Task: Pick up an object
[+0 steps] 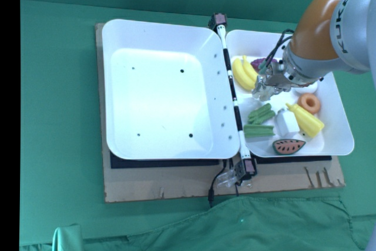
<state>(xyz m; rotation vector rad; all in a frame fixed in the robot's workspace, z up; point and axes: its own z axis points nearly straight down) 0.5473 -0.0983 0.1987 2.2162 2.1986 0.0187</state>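
The right bin (343, 138) holds several toy foods: yellow bananas (243, 73), a purple item (259, 63), green beans (259, 120), a white block (286, 123), a yellow corn-like piece (306, 119), an orange doughnut (309, 103) and a watermelon slice (288, 146). My gripper (262, 89) hangs low over the bin's upper middle, just right of the bananas and above the beans. Nothing shows between its tips.
The left bin (117, 38) lies beside the right one, with a black-and-white divider rod (231, 85) between them. Both rest on a cardboard sheet (176, 188) over green cloth. The arm (329, 32) crosses the right bin's upper right corner.
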